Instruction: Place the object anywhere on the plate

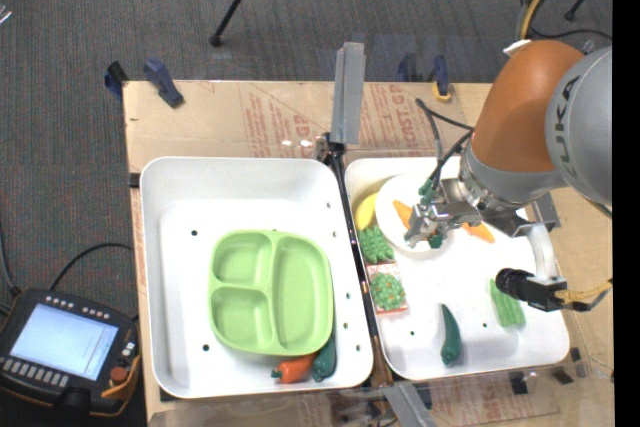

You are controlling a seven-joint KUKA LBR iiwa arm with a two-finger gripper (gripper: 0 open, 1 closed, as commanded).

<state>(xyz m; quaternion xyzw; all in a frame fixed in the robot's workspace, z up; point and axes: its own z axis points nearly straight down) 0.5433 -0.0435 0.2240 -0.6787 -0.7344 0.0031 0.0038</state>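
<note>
Your gripper hangs over the right bin, above its far-left part, directly over a small white dish that sits there. How its tips are set cannot be told from this slant, and no item can be made out between them. Around the dish you have a yellow piece against the left wall, an orange piece on the dish, and another orange piece just past the wrist. A dark green leafy piece lies beside the left wall, with a green-topped card just nearer the front edge. A dark green pepper lies toward the front edge, and a lighter green ridged piece lies toward the right wall. The green sectioned plate rests in the left bin, toward its front-right corner. An orange item and a dark green item touch the plate's front rim at the bin's front wall. The left bin's far and left margins offer open floor; the right bin's centre is open too.
</note>
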